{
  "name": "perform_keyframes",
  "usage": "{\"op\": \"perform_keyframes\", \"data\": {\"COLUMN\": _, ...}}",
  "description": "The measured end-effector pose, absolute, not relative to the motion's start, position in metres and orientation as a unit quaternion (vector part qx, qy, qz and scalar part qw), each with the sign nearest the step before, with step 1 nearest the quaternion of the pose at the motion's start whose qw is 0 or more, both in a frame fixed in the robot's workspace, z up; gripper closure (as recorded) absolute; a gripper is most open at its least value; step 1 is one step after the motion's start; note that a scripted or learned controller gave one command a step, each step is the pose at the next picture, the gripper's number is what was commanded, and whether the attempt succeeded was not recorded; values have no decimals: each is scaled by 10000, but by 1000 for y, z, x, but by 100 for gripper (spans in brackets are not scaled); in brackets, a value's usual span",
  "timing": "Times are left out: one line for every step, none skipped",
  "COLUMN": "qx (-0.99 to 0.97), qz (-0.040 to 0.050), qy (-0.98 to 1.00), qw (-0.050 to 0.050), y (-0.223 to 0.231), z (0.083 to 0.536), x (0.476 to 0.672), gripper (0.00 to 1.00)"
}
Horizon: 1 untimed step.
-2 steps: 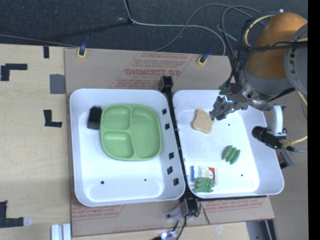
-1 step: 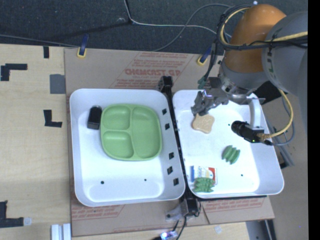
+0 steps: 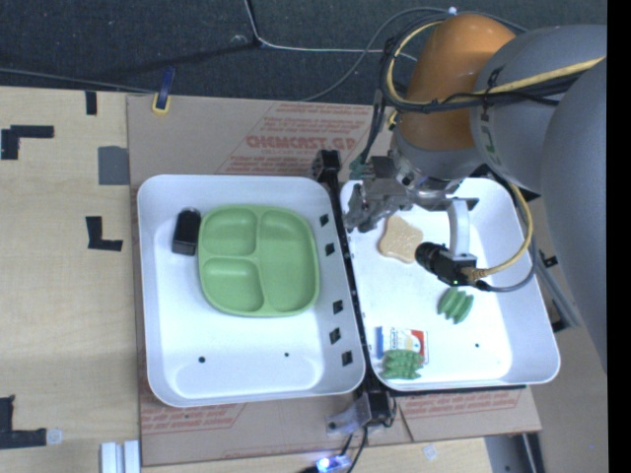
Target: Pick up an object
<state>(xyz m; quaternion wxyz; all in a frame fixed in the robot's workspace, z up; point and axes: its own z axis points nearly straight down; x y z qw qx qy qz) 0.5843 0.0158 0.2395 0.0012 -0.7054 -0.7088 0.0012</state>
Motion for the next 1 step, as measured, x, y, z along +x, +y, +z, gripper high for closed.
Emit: {"op": "perform_keyframes", "data": {"qx": -7048, "qz": -1, "qy": -7094, "qw": 8, "y": 66, "z": 244, "x": 594, "gripper": 100}}
